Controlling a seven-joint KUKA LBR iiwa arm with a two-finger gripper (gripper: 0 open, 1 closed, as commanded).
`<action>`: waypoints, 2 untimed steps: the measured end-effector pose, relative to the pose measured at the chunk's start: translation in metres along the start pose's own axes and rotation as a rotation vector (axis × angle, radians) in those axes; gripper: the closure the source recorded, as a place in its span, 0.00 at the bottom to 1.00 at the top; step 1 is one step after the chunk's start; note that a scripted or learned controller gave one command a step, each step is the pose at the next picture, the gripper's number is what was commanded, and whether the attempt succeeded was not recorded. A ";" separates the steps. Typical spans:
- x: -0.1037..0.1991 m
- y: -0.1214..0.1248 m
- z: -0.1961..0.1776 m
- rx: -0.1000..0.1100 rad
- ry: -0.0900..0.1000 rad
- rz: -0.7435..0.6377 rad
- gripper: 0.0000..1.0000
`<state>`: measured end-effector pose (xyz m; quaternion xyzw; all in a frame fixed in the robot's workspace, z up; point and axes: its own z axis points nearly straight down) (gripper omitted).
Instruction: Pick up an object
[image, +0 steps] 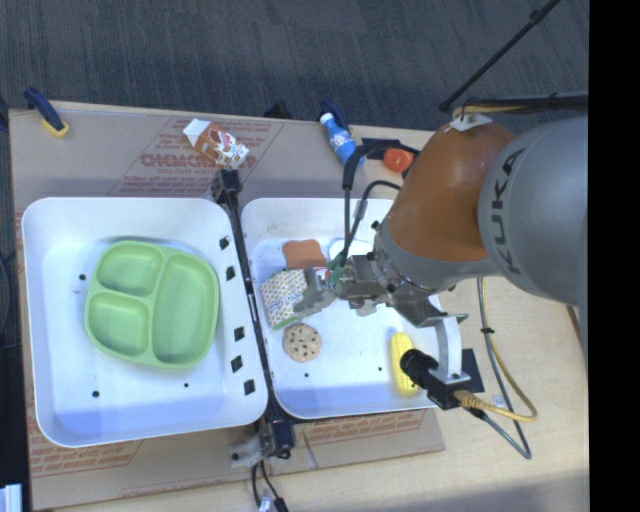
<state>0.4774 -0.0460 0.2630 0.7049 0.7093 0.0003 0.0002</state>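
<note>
We cannot tell our end effector's (318, 290) state above the right bin (330, 398), seemingly touching a patterned packet (282, 296) beside a cookie (301, 343).

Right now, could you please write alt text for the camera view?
The gripper hangs low in the right bin, beside a patterned packet, orange block, cookie and yellow toy. The left bin holds a green divided plate.

Cookie (301, 343), patterned packet (283, 296) and orange block (303, 253) crowd the right bin (340, 395).
</note>
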 end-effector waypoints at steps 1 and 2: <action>0.044 0.005 -0.039 0.001 0.000 -0.001 0.00; 0.081 0.001 -0.062 -0.002 0.000 -0.001 0.00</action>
